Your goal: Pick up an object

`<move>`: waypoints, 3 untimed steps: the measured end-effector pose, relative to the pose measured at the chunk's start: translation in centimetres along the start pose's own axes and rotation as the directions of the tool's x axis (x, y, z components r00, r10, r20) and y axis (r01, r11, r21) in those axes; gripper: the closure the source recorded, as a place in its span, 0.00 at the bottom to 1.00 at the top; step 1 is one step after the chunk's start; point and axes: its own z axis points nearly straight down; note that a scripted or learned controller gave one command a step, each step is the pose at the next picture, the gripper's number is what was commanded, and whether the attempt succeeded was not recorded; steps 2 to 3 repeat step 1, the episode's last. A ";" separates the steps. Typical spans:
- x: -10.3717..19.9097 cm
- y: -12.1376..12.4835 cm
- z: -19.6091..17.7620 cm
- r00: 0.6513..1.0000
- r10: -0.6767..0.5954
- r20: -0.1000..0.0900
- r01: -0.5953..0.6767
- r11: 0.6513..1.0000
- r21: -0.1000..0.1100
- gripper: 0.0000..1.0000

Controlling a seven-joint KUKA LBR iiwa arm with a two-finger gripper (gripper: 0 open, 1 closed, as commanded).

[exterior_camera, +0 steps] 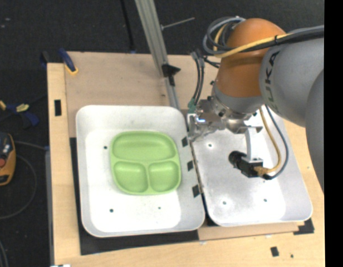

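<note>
A green divided plate (145,162) lies flat in the left bin (93,121), right side up, near the bin's middle. It is a rounded rectangle whose long axis runs roughly left to right across the view, tilted slightly. One long compartment spans the far side, and two smaller compartments sit side by side along the near side.

The arm (283,71) reaches in from the right, its orange band above the right bin (288,204). The gripper (200,121) hangs at the far left corner of the right bin, close to the wall where the two bins meet, well apart from the plate. Whether it is wide or narrow cannot be told from this view. A black connector on yellow cabling (246,164) dangles over the right bin's floor. Both bins rest on a pale wooden tabletop (60,204).
</note>
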 end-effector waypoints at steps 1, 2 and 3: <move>4.3 -1.7 0.3 1.000 0.001 0.001 -0.001 1.000 0.001 1.00; 4.3 -1.7 0.3 1.000 0.001 0.001 -0.001 1.000 0.001 1.00; 4.3 -1.7 0.3 1.000 0.001 0.001 -0.001 1.000 0.001 1.00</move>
